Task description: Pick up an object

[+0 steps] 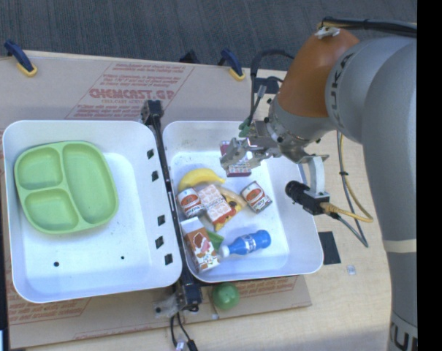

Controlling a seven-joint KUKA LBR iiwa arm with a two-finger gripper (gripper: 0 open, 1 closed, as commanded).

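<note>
My gripper [238,159] hangs over the back middle of the right bin [302,248], reaching in from the right. A small maroon-and-white item [239,170] sits between its fingertips, so the gripper is shut on it. Below and to the left lie a yellow banana [199,177], a red-labelled can [189,202] and a red-and-white carton [218,205]. Another red-labelled can [256,196] lies just right of them. Toward the front are a second carton [200,249] and a blue bottle with a white cap [247,243].
The left bin [96,269] holds a green divided plate [63,186]. A green ball [224,295] lies outside the bins at the front edge. A black divider rail [162,189] runs between the bins. Cables and a black fitting [306,196] hang at the right bin's right side.
</note>
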